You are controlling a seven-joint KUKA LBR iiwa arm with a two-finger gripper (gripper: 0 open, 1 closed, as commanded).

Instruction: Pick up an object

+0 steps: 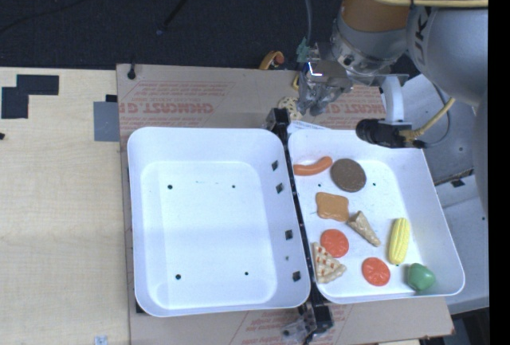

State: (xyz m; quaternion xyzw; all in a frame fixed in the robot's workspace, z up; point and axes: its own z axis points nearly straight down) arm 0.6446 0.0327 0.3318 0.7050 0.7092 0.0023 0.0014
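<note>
Above the far edge of the right bin (434, 200), near its far-left corner, hangs the gripper (317, 100); whether it is open or closed cannot be told, for the tip is dark and small against the cardboard.

No single thing is named by the task, so any of the toy foods in the right bin will serve. Nearest the far-left corner lies a sausage (311, 166), and just beside it a brown round patty (348, 174). Toward the middle sit a tan bread piece (332, 206) and a pale wedge (366, 229). Along the right side lies a corn cob (398, 240), and a green piece (421, 277) rests in the near-right corner. Two red slices (335, 243) (375, 271) and a pizza slice (327, 263) lie toward the near edge.

All look like light, stiff plastic with smooth skins, so they are likely to slip or skid on the bin floor. The flat slices and the patty offer little height to pinch. The corn cob or the sausage seems the better choice, taken across the narrow middle.

The left bin (147, 176) holds nothing to take. On the cardboard sheet (191, 100) under the bins, red print reads as mirrored letters, roughly "CHEWCAST"; I cannot be sure of the word
</note>
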